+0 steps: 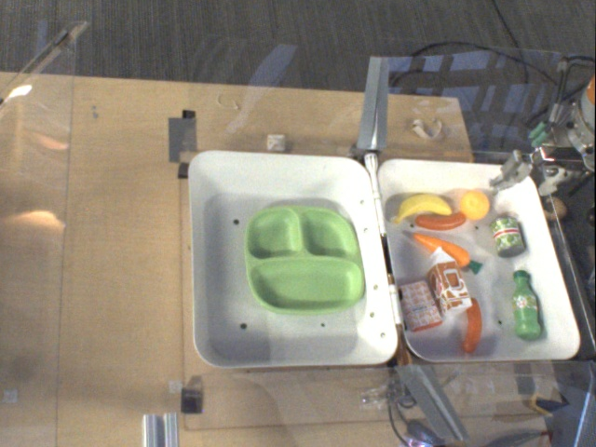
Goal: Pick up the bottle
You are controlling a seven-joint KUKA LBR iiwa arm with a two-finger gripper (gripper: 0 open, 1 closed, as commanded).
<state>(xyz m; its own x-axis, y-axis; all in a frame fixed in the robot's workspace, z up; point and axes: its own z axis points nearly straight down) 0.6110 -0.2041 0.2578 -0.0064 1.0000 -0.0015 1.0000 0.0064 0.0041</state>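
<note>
While nothing has been lifted yet, this looks like the approach step. From the left: a green divided plate (304,258) sits alone in the left bin (214,250). The right bin (559,343) holds a banana (419,206), a small carton (451,287), a can (507,235) and the green bottle (526,304), which lies near the right wall. The gripper (521,168) hangs at the bin's far right corner, well apart from the bottle — whether it is spread or closed, I cannot tell. Next it must travel toward the near side and descend over the bottle. Labels are too small to read.
</note>
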